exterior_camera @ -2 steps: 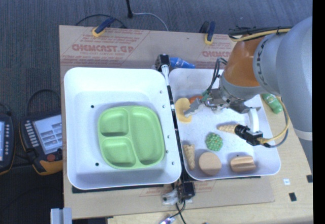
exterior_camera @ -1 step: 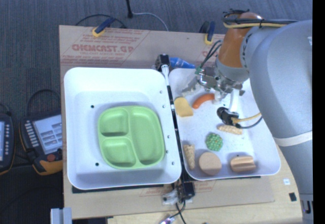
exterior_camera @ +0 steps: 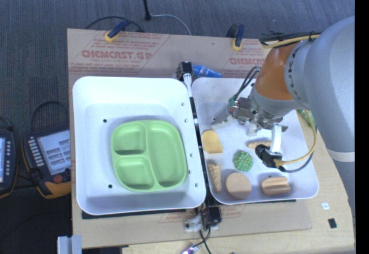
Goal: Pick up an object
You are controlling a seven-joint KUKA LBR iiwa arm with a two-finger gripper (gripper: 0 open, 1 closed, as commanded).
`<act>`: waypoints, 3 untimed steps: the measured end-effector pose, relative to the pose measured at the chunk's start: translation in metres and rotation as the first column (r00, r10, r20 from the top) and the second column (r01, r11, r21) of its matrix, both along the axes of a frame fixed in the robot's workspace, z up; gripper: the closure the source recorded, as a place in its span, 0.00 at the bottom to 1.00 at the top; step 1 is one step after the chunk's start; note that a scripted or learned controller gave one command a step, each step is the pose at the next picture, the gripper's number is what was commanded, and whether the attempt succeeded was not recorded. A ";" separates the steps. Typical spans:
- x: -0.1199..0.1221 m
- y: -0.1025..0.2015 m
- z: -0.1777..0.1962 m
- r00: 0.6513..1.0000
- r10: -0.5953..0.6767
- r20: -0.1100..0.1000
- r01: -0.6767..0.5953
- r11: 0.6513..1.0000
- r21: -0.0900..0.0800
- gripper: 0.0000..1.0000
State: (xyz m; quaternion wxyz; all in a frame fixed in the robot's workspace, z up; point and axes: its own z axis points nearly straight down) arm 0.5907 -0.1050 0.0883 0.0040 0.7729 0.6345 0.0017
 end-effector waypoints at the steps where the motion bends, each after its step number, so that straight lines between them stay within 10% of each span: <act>1: 0.060 -0.009 -0.001 0.979 -0.205 -0.003 0.205 0.979 0.002 0.00; 2: 0.021 0.009 0.000 0.955 -0.295 0.000 0.295 0.955 0.001 0.00; 3: 0.021 0.008 0.010 0.955 -0.295 0.000 0.295 0.955 -0.002 1.00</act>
